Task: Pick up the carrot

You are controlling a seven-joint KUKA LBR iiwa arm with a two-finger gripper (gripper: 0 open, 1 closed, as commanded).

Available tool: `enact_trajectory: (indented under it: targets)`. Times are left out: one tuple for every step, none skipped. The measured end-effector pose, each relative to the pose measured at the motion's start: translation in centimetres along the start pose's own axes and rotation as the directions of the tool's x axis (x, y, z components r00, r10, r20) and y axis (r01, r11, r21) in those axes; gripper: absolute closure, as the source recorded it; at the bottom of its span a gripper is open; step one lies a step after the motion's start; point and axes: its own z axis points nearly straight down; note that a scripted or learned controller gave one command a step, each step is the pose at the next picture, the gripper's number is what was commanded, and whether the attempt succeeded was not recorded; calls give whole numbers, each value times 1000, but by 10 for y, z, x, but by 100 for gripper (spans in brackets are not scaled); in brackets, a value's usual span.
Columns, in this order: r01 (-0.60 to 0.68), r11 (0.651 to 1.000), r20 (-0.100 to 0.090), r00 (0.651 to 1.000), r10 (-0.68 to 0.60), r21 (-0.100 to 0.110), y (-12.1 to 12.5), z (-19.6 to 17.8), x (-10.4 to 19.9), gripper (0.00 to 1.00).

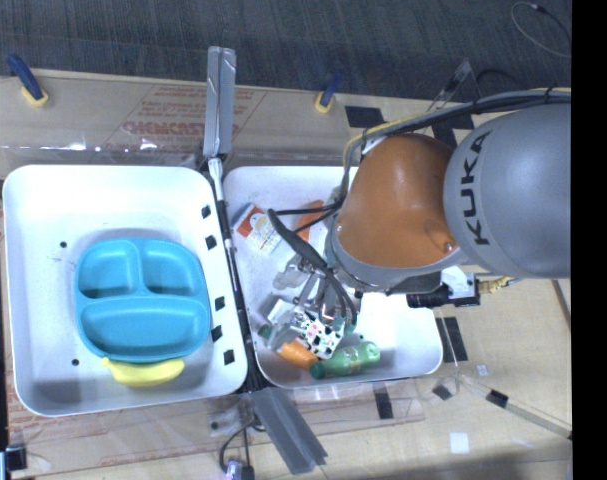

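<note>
Wooden bench [103,118] — two white bins [33,268]; dark carpet [283,18].

A small orange carrot [295,351] is lying on its side near the front edge of the right bin, touching a green item.

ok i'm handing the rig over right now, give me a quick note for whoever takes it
Gripper: low in the right bin, over the pile at its front edge; whether the fingers are open or shut cannot be made out.
Carrot: lying in the right bin near the front wall, beside a green item. Not lifted.
Left bin: blue divided tray, yellow item at its front.
Done: arm is down by the carrot.
Left: grasp and lift.
</note>
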Motion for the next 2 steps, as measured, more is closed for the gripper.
enact_trajectory:
  targets:
    - [104, 995, 0, 995, -104, 0, 0, 0, 0, 0]
    - [-351, 936, 7, 936, 351, -4, -19, -1, -34, 0]
